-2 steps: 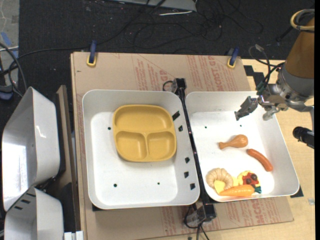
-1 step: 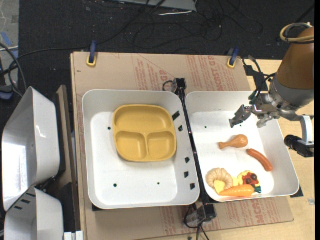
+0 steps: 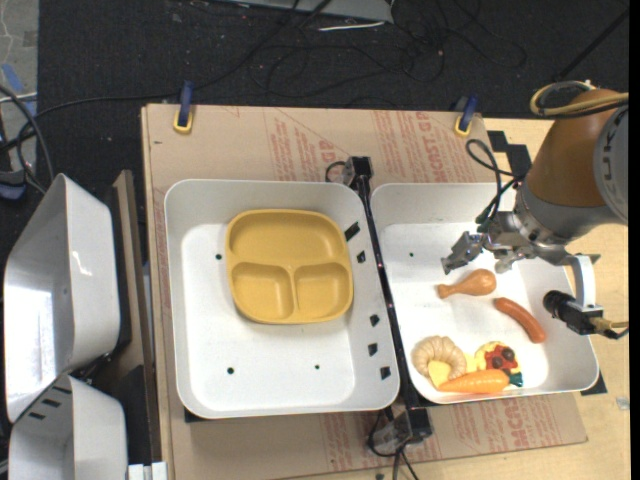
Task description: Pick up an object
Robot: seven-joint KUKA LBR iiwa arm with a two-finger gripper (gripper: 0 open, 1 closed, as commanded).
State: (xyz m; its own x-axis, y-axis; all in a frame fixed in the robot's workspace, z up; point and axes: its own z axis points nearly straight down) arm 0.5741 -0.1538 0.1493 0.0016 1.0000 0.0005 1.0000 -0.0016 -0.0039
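The toy chicken drumstick (image 3: pixel 468 286) lies in the right bin (image 3: pixel 420 208), near its middle, its long axis running almost left to right with a slight tilt: the thin bone end points left and a little down, the plump end sits to the right and a little higher. My claw (image 3: pixel 470 254) hangs just above and beside it, close to the plump end, and I see nothing between the fingers; from this angle I cannot tell how far apart they stand. My arm comes in from the right, the orange band (image 3: pixel 570 158) above the wrist high over the bin's far right corner, the wrist bent down and leftward toward the drumstick.

Just right of the drumstick, a toy sausage (image 3: pixel 521 319) lies slanting from upper left to lower right. Along the bin's near edge sit a croissant-like pastry (image 3: pixel 437 352), a carrot (image 3: pixel 474 381) lying flat, and a small pizza slice (image 3: pixel 498 357) behind the carrot.

The left bin (image 3: pixel 200 368) holds a yellow divided plate (image 3: pixel 290 265), well apart from my claw.
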